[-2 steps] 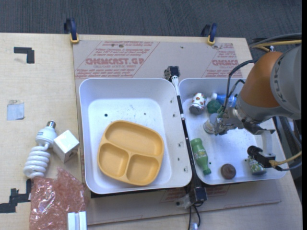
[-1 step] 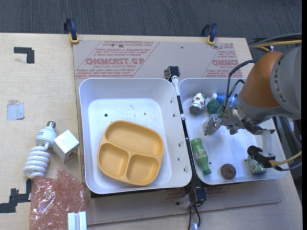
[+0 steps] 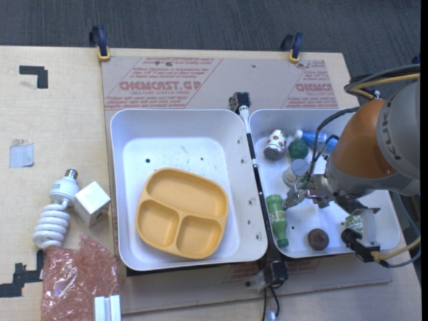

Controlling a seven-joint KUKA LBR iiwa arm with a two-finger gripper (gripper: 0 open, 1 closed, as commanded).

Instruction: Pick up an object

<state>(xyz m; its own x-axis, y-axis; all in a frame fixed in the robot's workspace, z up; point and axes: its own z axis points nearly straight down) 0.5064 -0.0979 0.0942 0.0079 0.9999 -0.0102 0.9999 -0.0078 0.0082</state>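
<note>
You see the gripper [image 3: 299,196] low in the right bin [image 3: 391,236], at 3 o'clock of the green bottle [image 3: 275,218] and just beside it. Whether the jaws are apart or together, I cannot tell. I judge this the reaching step; the next move needs the gripper brought squarely over the bottle, then closing.

The arm [image 3: 374,146] is cut off by the right edge, and part of the right bin [image 3: 267,122] is hidden beneath it. The pink wrap [image 3: 73,283] is cropped at the bottom edge. The tool's [image 3: 302,198] fingers are too small to be made out.

Tray [image 3: 182,212] in left bin [image 3: 127,139]
</note>
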